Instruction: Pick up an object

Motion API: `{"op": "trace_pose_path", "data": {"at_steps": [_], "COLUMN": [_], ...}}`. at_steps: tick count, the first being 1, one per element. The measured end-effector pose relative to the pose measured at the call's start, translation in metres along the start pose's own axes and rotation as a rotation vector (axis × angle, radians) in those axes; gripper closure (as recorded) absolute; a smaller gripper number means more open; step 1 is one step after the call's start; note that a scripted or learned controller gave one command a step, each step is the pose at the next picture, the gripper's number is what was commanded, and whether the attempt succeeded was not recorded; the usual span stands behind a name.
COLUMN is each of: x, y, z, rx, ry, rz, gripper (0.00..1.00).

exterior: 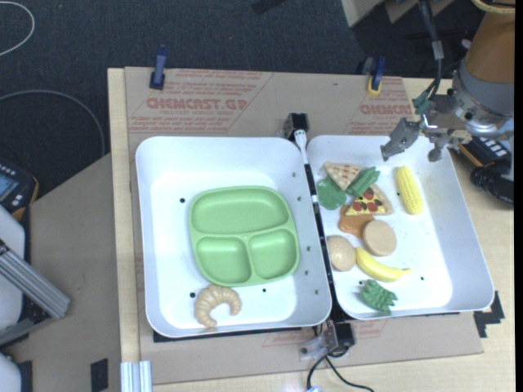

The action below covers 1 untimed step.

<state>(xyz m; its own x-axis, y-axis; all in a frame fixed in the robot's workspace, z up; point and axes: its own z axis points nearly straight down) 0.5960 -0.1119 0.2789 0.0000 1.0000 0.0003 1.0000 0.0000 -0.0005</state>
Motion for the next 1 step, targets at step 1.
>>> {"op": "trace_pose_path", "data": {"at_steps": [1], "x": [0.0331], "y": [-0.0472], "z": [-0.0708], "rx": [-0.008], "ry": [0.0], "rz": [-0.004], "gripper": [0.0]}}
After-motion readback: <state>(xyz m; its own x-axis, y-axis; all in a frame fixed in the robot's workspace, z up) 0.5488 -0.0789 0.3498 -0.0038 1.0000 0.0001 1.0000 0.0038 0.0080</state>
